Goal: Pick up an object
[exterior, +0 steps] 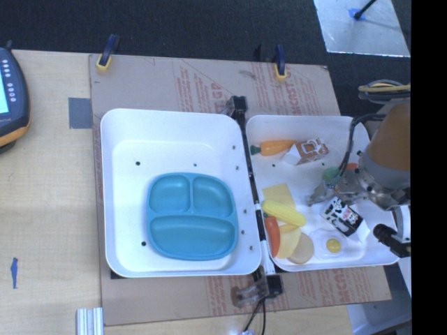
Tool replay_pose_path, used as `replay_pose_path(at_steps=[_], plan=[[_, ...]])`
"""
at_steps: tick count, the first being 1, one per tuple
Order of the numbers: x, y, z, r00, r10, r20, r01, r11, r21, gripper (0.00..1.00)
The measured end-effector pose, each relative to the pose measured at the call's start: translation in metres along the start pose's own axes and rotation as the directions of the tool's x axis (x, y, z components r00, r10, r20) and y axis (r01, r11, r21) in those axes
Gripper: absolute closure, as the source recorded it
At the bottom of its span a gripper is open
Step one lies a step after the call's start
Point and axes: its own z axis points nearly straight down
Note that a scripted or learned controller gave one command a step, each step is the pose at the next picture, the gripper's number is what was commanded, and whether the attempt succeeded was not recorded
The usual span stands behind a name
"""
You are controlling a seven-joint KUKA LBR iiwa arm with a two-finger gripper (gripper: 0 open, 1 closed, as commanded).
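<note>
A dark handheld pendant with a screen (pixel 8 96) is seen at the left edge of the pale wooden counter (pixel 45 208). A glossy, rounded-corner white plastic bin (pixel 119 187) is occupied by a smooth light-blue three-compartment plastic tray (pixel 191 216). In the right white bin (pixel 307 124) are found an orange carrot-shaped toy (pixel 276 147), a small brown printed carton (pixel 311 150) with unreadable print, a yellow banana-shaped toy (pixel 283 211), a red sausage-shaped toy (pixel 272 237) and a black-and-white patterned block (pixel 341 216). The claw (pixel 335 190) is lowered just beside that block; whether it is spread cannot be told.
</note>
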Motion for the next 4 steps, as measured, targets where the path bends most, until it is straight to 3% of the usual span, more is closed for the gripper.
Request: replay_pose_path(at_steps=[1,2,3,4], plan=[[-0.003,0.005,-0.019,1.000,-0.003,0.005,0.003,1.000,-0.012,1.00],[-0.003,0.004,-0.018,1.000,-0.004,0.006,0.004,1.000,-0.012,0.00],[0.041,0.068,-0.009,1.000,-0.007,0.004,0.007,1.000,-0.017,0.00],[0.023,0.113,-0.011,1.000,0.000,-0.004,0.000,1.000,0.010,0.00]])
